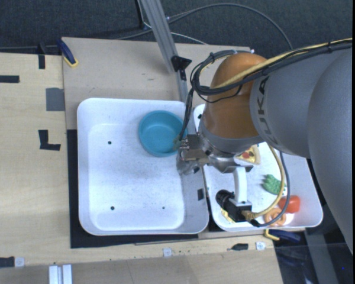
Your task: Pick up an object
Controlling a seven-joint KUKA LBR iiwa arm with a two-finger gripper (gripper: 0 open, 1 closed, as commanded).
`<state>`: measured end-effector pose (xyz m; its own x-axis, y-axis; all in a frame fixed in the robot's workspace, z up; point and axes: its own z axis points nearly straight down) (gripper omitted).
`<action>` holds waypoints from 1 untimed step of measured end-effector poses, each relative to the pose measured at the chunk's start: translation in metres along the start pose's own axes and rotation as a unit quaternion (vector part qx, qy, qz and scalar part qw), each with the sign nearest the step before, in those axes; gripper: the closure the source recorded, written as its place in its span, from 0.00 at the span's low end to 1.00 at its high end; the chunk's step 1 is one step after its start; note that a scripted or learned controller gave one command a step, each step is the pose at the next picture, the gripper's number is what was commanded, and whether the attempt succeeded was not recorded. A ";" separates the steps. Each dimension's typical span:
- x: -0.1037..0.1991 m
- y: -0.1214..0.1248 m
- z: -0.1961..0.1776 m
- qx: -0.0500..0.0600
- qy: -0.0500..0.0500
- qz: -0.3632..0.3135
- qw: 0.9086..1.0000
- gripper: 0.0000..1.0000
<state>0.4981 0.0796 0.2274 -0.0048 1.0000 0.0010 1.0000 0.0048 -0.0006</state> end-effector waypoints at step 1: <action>-0.002 0.000 0.000 0.000 -0.001 0.002 1.000 0.00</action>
